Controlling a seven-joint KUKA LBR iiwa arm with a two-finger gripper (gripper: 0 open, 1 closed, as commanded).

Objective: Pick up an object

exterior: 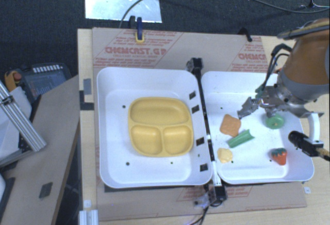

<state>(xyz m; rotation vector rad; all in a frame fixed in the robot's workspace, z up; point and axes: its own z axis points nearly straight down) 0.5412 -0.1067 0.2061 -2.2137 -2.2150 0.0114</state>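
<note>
Hovering claw (271, 110) — green round object (274, 121) just beneath | right bin (242, 80)

Green round object (274, 121) lies in right bin (242, 175).

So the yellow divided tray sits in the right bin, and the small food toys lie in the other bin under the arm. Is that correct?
Not quite. The camera view shows the yellow divided tray in the left bin, not the right. The small food toys, such as the orange piece and the green stick, do lie in the other bin, under the arm.
</note>
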